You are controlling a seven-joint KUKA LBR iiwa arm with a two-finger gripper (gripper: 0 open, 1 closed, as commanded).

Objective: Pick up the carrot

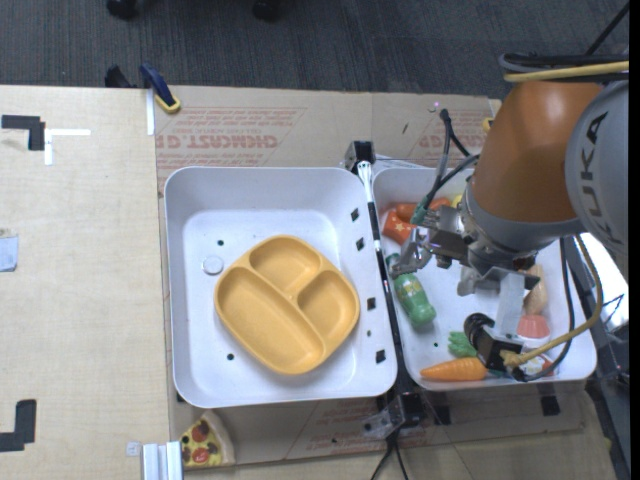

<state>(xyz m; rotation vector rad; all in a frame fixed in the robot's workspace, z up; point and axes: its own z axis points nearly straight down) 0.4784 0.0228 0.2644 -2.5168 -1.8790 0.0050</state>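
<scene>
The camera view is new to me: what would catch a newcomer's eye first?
A yellow divided plate sits in the middle of the left bin. The arm, with its orange band, looms over the right bin, where the carrot lies along the near wall and a green bottle by the left wall.

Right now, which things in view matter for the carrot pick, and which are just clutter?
For the job:
- carrot, lying at the near edge of the right bin
- arm, over that bin

Just lying about:
- green bottle, right bin
- red item, right bin
- yellow divided plate, left bin
- pizza-slice toy, outside the bins
</scene>
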